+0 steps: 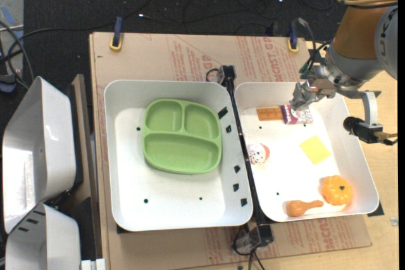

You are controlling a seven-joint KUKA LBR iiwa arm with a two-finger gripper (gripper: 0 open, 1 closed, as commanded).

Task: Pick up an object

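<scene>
Tool down at the right bin's far edge

The tool (302,102) hovers over a small packet (297,116), seemingly to grab it; grip unclear.

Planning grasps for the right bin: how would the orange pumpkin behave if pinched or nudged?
The pumpkin looks round and ribbed, so a nudge may roll it toward the bin wall beside it. Its glossy skin suggests hard plastic, probably light and somewhat slippery. Fingers may slide off its curves unless they close across the middle.

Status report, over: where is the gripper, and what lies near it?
Gripper low at right bin's far edge, over small patterned packet. Nothing seen held. Orange block beside packet; yellow square further forward.
</scene>
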